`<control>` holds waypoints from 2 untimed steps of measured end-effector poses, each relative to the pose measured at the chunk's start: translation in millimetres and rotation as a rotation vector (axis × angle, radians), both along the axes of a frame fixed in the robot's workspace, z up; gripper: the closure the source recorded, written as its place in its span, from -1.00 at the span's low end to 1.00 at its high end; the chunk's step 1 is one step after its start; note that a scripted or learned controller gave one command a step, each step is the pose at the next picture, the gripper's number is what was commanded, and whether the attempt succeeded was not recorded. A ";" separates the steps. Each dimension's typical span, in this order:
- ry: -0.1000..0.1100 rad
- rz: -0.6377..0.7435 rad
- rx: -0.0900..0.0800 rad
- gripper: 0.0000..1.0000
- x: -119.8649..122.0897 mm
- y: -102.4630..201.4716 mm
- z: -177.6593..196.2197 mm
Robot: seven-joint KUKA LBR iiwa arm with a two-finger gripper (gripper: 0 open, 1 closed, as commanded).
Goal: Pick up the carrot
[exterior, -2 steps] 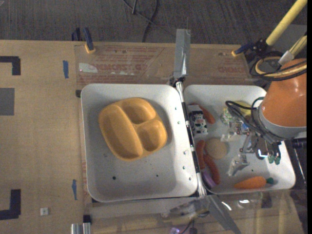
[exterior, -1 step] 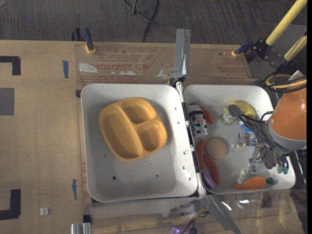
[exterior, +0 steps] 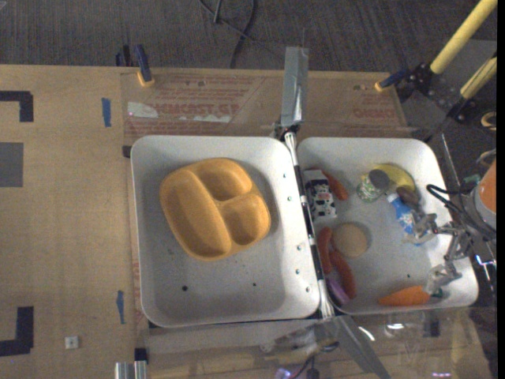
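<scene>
Down in the right bin (exterior: 442, 155), the tool (exterior: 439, 279) hovered just beside the carrot (exterior: 404, 296); whether spread or pressed together, I cannot tell.

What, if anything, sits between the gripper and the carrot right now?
Nothing visible does. The gripper is right beside the carrot, at its right end in the front right corner of the right bin. The nearest other item, the purple piece, lies on the carrot's far left side.

Lab: clamped bench (exterior: 63, 212), cables (exterior: 225, 6).
</scene>
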State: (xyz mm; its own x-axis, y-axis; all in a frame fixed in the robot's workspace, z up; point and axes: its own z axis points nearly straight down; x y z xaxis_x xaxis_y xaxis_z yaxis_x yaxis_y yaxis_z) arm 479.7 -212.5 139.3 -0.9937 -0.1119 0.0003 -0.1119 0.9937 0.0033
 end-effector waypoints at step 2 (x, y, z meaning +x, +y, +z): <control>-0.008 0.189 -0.005 -1.00 15.1 -9.1 46.1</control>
